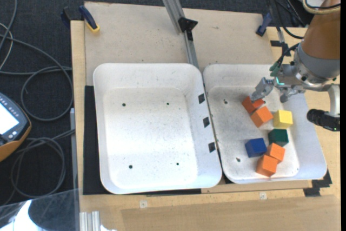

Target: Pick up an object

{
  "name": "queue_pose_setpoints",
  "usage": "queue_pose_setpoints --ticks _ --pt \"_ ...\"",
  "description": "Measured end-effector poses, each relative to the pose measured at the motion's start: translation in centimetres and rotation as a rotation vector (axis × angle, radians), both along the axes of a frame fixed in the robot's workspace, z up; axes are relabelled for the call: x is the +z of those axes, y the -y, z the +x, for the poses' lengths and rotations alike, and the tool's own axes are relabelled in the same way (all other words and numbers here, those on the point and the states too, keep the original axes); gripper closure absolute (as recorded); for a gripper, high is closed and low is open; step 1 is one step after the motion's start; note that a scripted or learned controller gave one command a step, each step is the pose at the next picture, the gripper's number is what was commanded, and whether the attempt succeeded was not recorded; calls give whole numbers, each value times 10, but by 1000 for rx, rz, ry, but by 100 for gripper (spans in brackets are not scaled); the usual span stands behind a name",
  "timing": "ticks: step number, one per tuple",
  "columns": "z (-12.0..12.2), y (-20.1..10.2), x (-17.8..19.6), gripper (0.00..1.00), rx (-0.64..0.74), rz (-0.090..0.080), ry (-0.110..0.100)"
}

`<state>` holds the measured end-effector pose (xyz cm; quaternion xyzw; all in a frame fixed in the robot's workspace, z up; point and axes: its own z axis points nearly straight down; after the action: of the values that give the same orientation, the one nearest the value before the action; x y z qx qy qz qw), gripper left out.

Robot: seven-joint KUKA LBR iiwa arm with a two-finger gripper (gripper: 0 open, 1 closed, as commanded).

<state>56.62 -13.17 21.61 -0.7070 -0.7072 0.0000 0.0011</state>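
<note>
Evidently early in the job: nothing lifted yet. Poised with the gripper [274, 91] over the upper part of the right bin [311, 170], fingers spread apart and clamped on nothing. Just at seven o'clock from the fingertips, near but not visibly touching, a red block [251, 104] lying on the bin floor, judged the likeliest target. Touching that one at its five o'clock, an orange block [263, 116]; off at three o'clock from there, a yellow block [283, 118]. Farther down toward six o'clock, a green block [279, 136], a blue block [255, 147], and a pair of orange blocks [271, 159] stacked close near the bottom rim. Beyond, at nine o'clock, the left bin [105, 76] with no blocks inside. Done so far, as a judgement: only the approach. Left to do: descending around one block, closing on it, and raising it clear. Possibly awkward, given how tightly red and orange sit together.
</note>
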Motion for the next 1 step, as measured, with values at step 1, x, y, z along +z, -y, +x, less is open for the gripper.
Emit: queue_pose_setpoints --ticks 1 --pt "9 -1 -56 0 0 0 -5"
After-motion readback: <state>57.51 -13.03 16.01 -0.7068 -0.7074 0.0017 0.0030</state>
